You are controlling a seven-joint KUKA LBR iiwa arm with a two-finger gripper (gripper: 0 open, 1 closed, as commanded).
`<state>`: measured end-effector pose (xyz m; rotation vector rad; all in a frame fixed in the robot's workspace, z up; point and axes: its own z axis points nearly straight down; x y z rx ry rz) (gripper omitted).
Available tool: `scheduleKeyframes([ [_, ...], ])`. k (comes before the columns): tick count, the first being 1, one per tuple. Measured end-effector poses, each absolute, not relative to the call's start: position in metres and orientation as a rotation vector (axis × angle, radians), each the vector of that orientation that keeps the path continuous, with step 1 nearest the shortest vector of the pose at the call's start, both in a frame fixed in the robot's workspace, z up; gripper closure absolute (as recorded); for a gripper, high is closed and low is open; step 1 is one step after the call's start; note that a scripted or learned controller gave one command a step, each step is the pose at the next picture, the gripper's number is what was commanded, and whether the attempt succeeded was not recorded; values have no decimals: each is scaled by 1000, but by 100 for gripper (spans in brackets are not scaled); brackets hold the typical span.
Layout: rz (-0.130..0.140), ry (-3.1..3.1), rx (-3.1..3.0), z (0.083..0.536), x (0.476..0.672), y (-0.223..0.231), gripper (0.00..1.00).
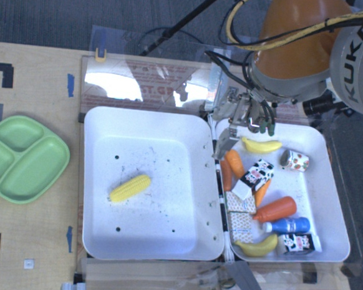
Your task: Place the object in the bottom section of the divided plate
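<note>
A yellow corn cob (130, 188) lies alone on the floor of the left white bin (101, 125), tilted up to the right. The green divided plate (21, 158) sits on the bench left of that bin; its large section (34, 172) faces the lower right, with two small sections above it. My gripper (231, 137) hangs over the wall between the two bins, near their far end, just above an orange carrot (233, 165). It is well away from both the corn and the plate. I see nothing held in it.
The right bin (333, 203) holds a banana (261, 144), a cow-print carton (256, 175), a strawberry cup (295, 160), an orange bottle (276, 208), a blue bottle (289, 226), a second banana (256, 246) and flat packets (242, 205). Black cables trail behind the bins.
</note>
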<state>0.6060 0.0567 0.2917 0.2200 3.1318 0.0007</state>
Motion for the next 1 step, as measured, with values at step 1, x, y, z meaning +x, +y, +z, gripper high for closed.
scheduleKeyframes([
  [1, 1, 3132, 221, 292, 606, 56, 0],
])
